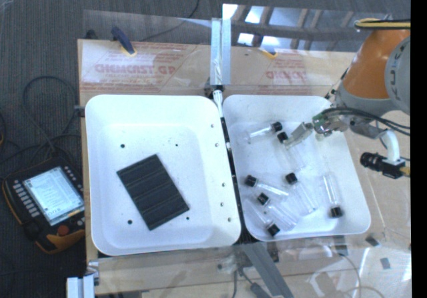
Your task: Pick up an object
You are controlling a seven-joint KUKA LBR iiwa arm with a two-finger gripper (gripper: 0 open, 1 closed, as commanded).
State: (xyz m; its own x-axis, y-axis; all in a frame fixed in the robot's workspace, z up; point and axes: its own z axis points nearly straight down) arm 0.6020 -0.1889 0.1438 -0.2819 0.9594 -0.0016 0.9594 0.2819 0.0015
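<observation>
Several clear vials with black caps lie scattered in the right bin. One vial lies near the bin's back left, and another black-capped vial sits just beside it. My gripper reaches in from the right and hangs over the back middle of this bin, close to the right of those two vials. Nothing is seen held in it. More vials lie toward the front, such as one at the right and one by the front wall.
The left bin holds a flat black ribbed slab, lying at a slant. A metal divider post stands behind the seam between the bins. A teach pendant lies on the floor to the left.
</observation>
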